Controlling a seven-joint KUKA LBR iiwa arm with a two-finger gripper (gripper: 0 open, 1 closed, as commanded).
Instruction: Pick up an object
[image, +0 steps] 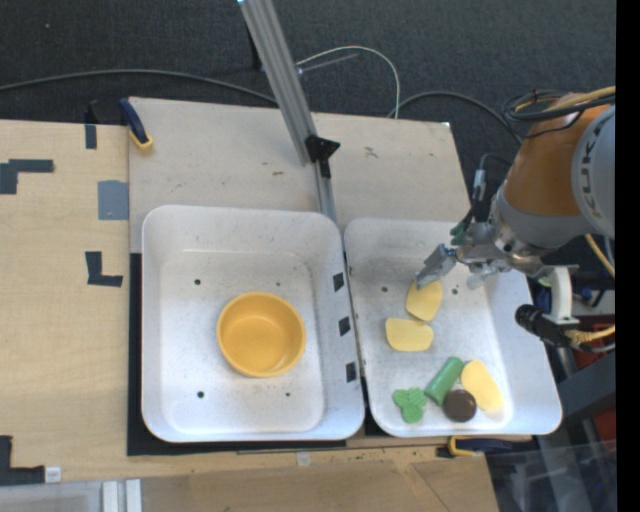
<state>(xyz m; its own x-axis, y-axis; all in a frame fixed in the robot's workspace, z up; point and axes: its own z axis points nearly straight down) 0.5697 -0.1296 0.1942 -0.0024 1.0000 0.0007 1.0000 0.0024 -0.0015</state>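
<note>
My gripper (457, 272) hangs over the back half of the right bin (520, 330), open, with one finger (436, 267) just above a yellow wedge-shaped piece (424, 301). Nothing sits between the fingers. A second flat yellow piece (409, 335) lies just in front of the first. Toward the bin's front lie a green cylinder (443, 380), a yellow oval piece (481, 386), a brown round piece (459, 405) and a green leafy piece (408, 403).
The left bin (170, 250) holds a yellow bowl (261, 333). A slanted metal pole (290, 80) rises behind the bins. Cables run across the dark floor at the back. The arm's orange-banded wrist (550, 170) stands over the right bin's right side.
</note>
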